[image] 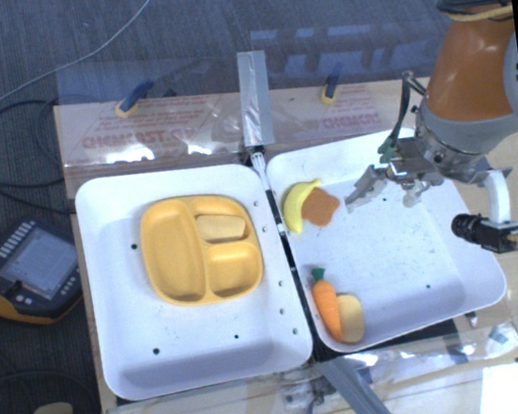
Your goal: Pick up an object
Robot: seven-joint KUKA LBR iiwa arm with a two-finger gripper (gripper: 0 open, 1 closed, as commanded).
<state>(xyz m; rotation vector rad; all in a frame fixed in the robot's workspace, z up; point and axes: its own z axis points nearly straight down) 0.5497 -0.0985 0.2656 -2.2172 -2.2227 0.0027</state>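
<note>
In the right bin [417,256], a yellow banana [294,202] lies against the upper left wall, and a flat orange piece [320,207] touches its right side. An orange carrot with a green top [326,302] lies near the lower left corner, next to a pale yellow rounded piece [350,316]. My gripper [382,198] hovers over the upper middle of the right bin, just right of the orange piece. It is open, with nothing between its fingers [359,191].
The left bin [119,295] holds a yellow divided plate [200,248]. A metal divider post [255,98] stands between the bins at the back. A teach pendant [23,270] and cables lie on the floor at left. A black part [478,229] of the arm overhangs the right bin's right rim.
</note>
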